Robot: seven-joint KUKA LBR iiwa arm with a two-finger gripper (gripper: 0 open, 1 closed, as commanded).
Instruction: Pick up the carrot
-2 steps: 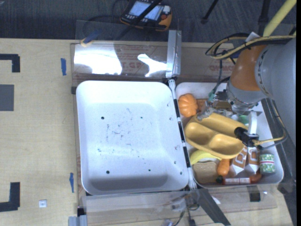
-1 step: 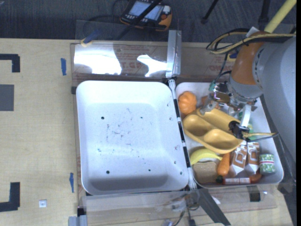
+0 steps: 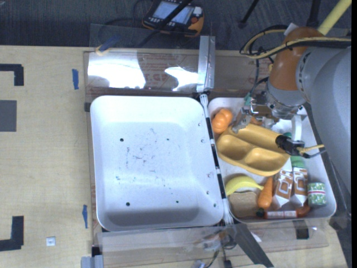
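We see the carrot (image 3: 266,192) lying near the front edge of the right bin (image 3: 328,205), squeezed between other toys. Our gripper (image 3: 252,111) hovers near the back edge; its grip we cannot tell.

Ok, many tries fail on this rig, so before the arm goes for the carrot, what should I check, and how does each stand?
1. Carrot in view: ok. The carrot lies in the right bin, near its front.
2. Carrot free on top: ok; nothing lies over it.
3. Room beside it: not ok. A yellow banana sits to its left, a snack box to its right.
4. Gripper above carrot: not ok. The gripper hangs over the bin's back, by a small orange fruit and a tan dish.
5. Fingers open: cannot tell.
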